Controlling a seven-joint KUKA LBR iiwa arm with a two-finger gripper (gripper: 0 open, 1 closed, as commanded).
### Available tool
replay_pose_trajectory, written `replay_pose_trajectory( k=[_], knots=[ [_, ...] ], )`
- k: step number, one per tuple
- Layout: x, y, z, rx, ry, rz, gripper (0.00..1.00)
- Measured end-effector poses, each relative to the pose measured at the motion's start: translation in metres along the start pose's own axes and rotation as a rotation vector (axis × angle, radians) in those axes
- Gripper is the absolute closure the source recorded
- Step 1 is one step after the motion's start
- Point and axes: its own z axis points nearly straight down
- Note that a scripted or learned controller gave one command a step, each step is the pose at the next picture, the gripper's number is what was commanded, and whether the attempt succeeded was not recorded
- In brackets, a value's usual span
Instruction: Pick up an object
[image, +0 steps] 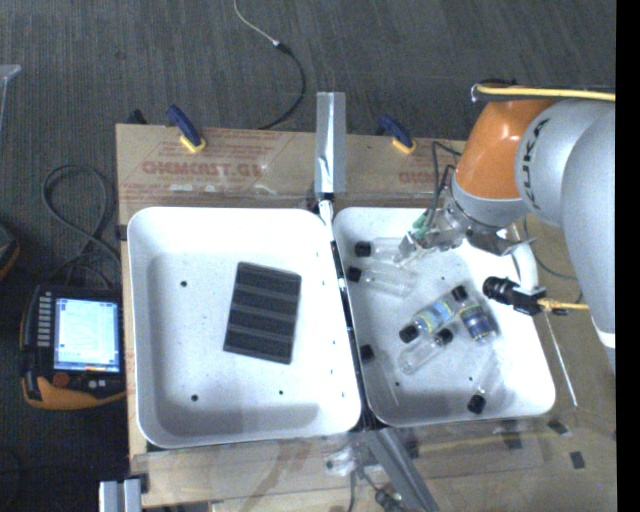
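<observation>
A robot arm's gripper (425, 238) hangs low over the back of the right bin (520, 400); its grip cannot be judged from above. Clear bottles (440, 320) lie scattered just below it, mid-bin. A clean pick probably means centring on one bottle, away from neighbours and the bin wall; the left bin (160, 300), holding a dark slatted block (263, 311), offers open floor.

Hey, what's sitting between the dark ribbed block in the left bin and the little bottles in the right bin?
In the camera view, between the ribbed block and the bottles lie bare white bin floor and the two bins' adjoining rims.
</observation>
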Motion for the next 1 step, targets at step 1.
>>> replay_pose_trajectory(
  k=[1],
  knots=[
    [0.0002, 0.0, 0.0001, 0.0, 0.0, -0.001, 0.0]
  ],
)
